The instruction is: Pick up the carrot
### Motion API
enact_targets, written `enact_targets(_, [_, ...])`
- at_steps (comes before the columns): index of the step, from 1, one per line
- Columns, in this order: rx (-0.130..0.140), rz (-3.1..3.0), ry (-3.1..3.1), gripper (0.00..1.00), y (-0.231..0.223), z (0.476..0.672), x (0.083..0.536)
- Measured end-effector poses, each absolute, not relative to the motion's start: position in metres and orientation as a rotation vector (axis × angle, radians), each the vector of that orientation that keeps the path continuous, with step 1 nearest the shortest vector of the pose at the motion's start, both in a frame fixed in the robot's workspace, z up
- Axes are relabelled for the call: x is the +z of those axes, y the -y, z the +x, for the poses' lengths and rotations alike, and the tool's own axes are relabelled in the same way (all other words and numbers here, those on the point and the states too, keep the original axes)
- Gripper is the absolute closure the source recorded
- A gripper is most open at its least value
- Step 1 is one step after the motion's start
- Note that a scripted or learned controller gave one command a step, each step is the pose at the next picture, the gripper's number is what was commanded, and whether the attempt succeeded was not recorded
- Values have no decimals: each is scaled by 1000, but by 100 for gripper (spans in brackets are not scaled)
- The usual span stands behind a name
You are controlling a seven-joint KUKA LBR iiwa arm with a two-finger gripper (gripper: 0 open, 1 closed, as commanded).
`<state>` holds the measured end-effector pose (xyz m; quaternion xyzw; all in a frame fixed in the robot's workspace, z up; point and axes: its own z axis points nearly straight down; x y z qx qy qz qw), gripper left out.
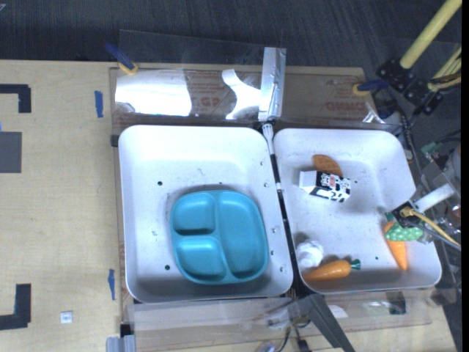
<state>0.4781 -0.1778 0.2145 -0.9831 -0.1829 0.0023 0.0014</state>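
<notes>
Two carrots lie in the right bin [366, 147]. One orange carrot [330, 270] rests along the front wall, its green top pointing right. The second carrot [398, 251] leans against the right wall with its tip toward the front and its leafy green top [405, 233] toward the back.
A white lump [309, 253] touches the front carrot's left end. A brown roll [327, 163] and a black-and-white carton [327, 185] sit at the bin's back middle. The left bin [139, 196] holds a blue divided plate [218, 235]. Cables and a yellow pole [436, 24] crowd the right side.
</notes>
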Motion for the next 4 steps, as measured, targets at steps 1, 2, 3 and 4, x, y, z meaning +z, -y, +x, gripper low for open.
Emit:
enact_targets(1, [5, -3104, 474, 100, 149, 528, 201])
enact_targets(2, [4, -3105, 471, 0, 150, 528, 202])
enact_targets(3, [12, -2966, 1018, 0, 183, 486, 130])
enact_targets(4, [-16, -2770, 1419, 0, 202, 484, 91])
